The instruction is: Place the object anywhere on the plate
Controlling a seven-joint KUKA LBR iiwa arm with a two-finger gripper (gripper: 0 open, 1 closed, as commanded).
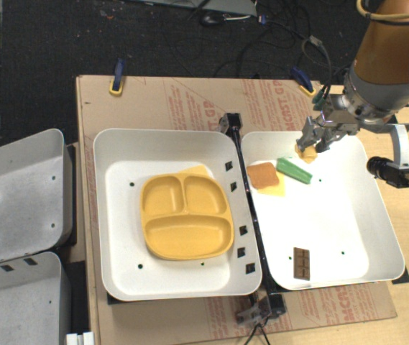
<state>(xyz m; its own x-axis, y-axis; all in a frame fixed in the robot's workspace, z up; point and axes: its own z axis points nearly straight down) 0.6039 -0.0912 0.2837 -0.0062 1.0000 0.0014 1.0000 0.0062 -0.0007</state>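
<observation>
Nearest the camera: brown chocolate-like bar (302,264), flat at 6 o'clock in the right bin (348,228).

Left to right. Left bin (118,192) holds one yellow plate (187,216), three compartments, sitting at centre. Right bin: one orange slab (263,175) at its 10 o'clock, touching a yellow piece beneath it; one green block (294,171) just beside, lying at a slant; one small yellow object (307,153) at 12 o'clock, under the hand (318,141).

Hand hangs over the small yellow object, fingertips at or just above it. Cannot tell whether the fingers are apart or together, nor whether anything is clamped.

Judgement: small yellow object looks light, rigid, smooth plastic, likely to slip or skid. Best taken across its narrow sides, low down.

Count: two bins, one plate, four loose items on the table's right side.
</observation>
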